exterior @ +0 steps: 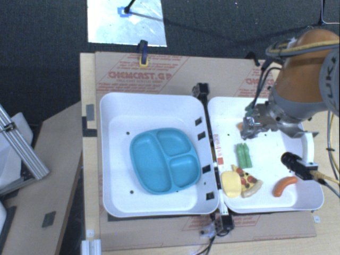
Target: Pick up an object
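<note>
Cardboard-topped counter point(159, 70) with two white bins: left bin point(114, 116) holds a blue tray point(162, 161); tool point(249, 127), grip state indiscernible, hovers in the right bin point(313, 198), green bean point(243, 155) just below it toward the viewer, long axis running front-to-back

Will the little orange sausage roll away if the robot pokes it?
Probably a bit. The sausage looks rounded and smooth, so it may roll or slide on the white bin floor. Its slight curve likely stops it rolling far. It looks like light toy food.
</note>
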`<state>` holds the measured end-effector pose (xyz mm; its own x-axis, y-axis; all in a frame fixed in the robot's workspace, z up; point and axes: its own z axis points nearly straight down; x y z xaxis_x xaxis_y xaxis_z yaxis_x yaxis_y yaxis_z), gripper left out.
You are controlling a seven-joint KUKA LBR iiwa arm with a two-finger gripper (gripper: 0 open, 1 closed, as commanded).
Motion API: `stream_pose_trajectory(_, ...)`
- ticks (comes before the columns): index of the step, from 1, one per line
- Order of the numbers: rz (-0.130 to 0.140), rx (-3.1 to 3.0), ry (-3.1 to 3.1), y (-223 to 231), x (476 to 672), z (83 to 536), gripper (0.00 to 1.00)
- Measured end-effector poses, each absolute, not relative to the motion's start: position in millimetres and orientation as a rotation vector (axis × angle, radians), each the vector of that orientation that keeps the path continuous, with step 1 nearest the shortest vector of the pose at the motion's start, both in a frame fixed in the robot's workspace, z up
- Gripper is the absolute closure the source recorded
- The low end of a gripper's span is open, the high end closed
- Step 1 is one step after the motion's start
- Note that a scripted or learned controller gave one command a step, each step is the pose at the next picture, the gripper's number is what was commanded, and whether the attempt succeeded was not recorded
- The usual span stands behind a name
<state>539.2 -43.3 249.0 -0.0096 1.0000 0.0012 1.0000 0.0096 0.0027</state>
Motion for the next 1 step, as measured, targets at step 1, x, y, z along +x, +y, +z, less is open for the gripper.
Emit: stream_pose_trajectory(1,0.003,2.211,2.231,2.6,538.3,250.1,1.00)
